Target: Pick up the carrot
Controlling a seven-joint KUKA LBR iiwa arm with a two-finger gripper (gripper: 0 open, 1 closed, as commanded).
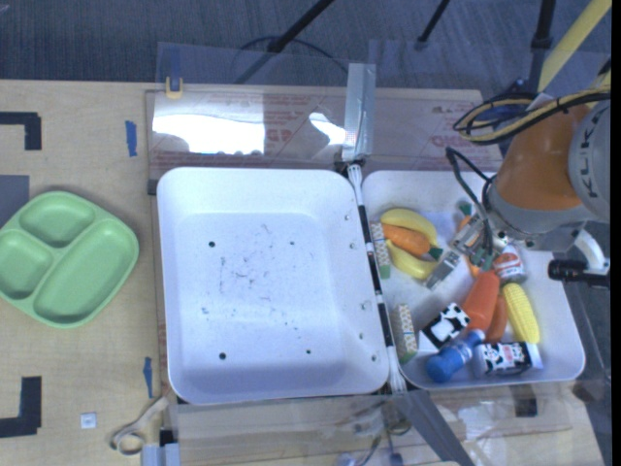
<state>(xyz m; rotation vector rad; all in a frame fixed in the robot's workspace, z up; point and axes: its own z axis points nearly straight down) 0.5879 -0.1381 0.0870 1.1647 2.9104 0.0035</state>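
The carrot [409, 242] lies in the right bin [568, 367], at the frame's right of centre, its long axis slanting from upper left to lower right, resting across a banana [412, 226]. The tool [464, 250] hovers just beside its lower-right end; whether it is clenched, I cannot tell.

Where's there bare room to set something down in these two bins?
The left bin has a bare floor, wall to wall. The right bin is crowded: banana, carrot, corn and bottles pack it around the pincer.
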